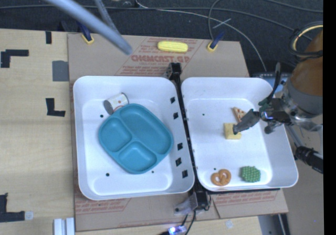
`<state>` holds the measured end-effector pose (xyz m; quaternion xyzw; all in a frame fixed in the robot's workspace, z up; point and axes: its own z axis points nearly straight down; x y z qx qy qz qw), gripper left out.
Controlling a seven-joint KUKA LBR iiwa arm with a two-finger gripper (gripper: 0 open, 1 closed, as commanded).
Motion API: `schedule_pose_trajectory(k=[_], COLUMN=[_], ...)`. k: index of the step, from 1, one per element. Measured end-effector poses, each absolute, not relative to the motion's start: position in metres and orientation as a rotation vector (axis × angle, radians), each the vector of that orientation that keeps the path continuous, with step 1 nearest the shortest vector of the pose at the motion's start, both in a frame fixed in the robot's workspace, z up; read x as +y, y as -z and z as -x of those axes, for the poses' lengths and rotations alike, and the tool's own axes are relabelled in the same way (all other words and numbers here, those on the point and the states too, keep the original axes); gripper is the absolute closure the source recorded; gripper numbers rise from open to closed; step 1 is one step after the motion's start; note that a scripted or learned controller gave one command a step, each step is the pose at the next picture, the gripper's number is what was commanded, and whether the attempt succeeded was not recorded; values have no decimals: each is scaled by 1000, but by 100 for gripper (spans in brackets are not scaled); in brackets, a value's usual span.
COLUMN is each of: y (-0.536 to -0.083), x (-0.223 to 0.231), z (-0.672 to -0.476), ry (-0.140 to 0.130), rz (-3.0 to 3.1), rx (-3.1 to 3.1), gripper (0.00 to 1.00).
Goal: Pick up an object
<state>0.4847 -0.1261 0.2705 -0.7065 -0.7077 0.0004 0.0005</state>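
Where the arm reaches over the right bin's (273,173) right wall, its fingers (245,122) slant down-left onto the yellow cheese wedge (231,131) mid-bin; I cannot tell their state. The wedge's axis is unclear. A pizza slice (239,112), pretzel (221,177) and green ball (250,174) share it. The left bin (84,176) holds a blue divided plate (135,138) and tipped cup (115,103).

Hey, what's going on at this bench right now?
A robot arm reaches in from the right over the right bin, its gripper low beside a yellow block. Whether it grips the block cannot be told. A pizza-slice toy, a pretzel and a green piece also lie in that bin. The left bin holds a blue divided plate and a small cup tipped on its side.
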Motion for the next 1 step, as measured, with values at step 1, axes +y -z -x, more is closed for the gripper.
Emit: schedule_pose_trajectory(k=[1], y=[-225], x=[-128], z=[-490], ry=[-6], rz=[2218], rx=[-2219], gripper=[0])
